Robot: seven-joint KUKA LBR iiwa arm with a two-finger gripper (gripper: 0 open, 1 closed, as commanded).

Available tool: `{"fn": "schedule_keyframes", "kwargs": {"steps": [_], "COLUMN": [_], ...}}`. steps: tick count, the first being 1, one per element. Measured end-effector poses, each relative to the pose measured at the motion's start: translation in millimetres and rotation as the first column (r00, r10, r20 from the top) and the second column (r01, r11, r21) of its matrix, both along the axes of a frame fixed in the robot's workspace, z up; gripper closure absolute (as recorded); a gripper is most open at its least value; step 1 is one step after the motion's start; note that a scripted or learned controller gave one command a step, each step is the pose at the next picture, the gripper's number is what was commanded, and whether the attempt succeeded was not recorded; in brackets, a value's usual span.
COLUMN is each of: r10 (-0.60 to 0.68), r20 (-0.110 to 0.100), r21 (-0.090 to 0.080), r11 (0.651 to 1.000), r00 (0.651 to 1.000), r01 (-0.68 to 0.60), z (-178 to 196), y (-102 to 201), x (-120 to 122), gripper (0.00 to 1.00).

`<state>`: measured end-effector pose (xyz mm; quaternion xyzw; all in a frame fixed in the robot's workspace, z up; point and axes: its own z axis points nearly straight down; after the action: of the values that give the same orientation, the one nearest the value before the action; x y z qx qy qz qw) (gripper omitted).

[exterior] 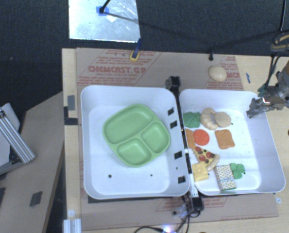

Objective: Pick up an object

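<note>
The right bin (261, 144) holds a cluster of toy foods along its left side: a green leafy piece (192, 119), beige bread pieces (213, 119), a red tomato slice (201, 137), an orange toast (225, 139), a pizza slice (207, 157), a yellow cheese wedge (199, 171), a patterned box (225, 177) and a small green piece (238, 169). My gripper (257, 108) hangs over the right bin's far right edge, well to the right of the foods and apart from them. Nothing shows between its fingers.
The left bin (93, 130) carries a green divided plate (136, 134). A beige round object (217, 73) lies on the cardboard behind the right bin. A metal sheet (103, 13) lies at the far back. Black clips line the seam between the bins.
</note>
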<state>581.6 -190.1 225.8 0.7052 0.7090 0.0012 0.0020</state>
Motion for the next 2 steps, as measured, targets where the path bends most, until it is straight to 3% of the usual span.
{"fn": "schedule_keyframes", "kwargs": {"steps": [2], "r10": [0.004], "r20": [-0.005], "r21": [0.004], "r11": [1.0], "r00": [1.0], "r01": [-0.004], "z": [-18], "y": [101], "x": [-23], "gripper": [1.0]}}
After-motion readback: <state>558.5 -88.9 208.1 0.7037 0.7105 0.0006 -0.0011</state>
